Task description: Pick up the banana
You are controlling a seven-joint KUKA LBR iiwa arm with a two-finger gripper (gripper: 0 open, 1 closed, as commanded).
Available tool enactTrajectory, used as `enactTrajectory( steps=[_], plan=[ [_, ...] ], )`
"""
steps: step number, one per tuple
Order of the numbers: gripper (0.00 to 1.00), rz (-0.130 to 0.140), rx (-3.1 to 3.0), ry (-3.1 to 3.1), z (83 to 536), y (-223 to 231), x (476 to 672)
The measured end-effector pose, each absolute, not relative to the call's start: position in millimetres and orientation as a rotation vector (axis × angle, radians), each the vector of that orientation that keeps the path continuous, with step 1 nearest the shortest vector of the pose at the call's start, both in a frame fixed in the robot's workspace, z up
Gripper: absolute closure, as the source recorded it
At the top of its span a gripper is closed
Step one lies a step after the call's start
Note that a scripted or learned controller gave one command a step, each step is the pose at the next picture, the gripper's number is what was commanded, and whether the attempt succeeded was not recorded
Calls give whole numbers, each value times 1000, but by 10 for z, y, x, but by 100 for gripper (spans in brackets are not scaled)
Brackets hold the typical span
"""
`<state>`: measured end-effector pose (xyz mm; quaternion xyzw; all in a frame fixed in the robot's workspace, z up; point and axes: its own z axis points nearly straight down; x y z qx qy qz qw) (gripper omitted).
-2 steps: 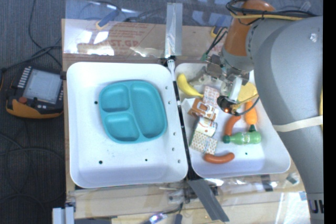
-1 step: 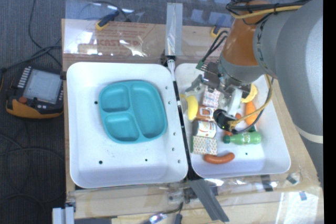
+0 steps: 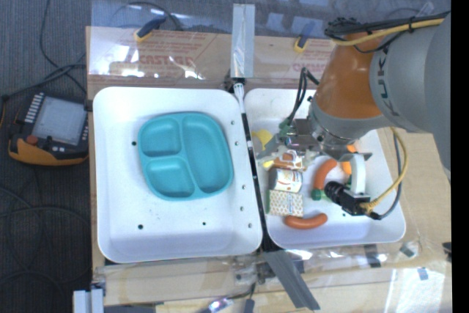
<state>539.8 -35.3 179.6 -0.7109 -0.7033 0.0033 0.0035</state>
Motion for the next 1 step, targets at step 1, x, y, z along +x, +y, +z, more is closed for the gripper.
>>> enactTrajectory(
  steps=[1],
  plan=[
    [0, 16, -2783, -1452, 1793, -867, 5856]
  ],
)
